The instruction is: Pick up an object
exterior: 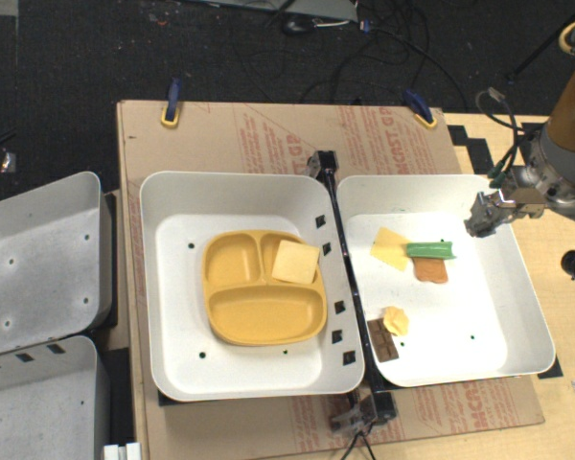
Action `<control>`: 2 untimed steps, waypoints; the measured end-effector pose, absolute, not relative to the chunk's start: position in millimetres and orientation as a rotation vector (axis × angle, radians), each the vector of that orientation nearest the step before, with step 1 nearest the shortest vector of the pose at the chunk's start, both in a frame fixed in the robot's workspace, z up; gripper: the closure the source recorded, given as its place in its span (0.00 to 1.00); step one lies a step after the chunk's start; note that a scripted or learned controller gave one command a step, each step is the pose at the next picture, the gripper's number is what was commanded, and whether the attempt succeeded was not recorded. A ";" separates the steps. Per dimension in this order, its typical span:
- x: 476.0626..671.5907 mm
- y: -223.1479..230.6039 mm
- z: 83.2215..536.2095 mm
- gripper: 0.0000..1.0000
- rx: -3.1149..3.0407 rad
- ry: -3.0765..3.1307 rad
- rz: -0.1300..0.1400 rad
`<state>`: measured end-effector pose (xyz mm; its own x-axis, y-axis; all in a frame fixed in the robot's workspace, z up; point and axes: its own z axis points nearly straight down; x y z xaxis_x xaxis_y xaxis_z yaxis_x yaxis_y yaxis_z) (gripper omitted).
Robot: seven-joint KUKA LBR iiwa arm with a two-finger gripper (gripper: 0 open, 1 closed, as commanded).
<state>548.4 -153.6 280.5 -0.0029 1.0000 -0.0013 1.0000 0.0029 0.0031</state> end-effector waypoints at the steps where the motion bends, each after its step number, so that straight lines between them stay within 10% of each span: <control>1: 562.5 -104.8 263.0 1.00 2.215 2.230 0.000; 2: 576.7 -61.9 252.4 1.00 2.214 2.230 0.000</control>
<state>576.7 -61.9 252.4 -0.0071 1.0000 0.0008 1.0000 0.0071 -0.0006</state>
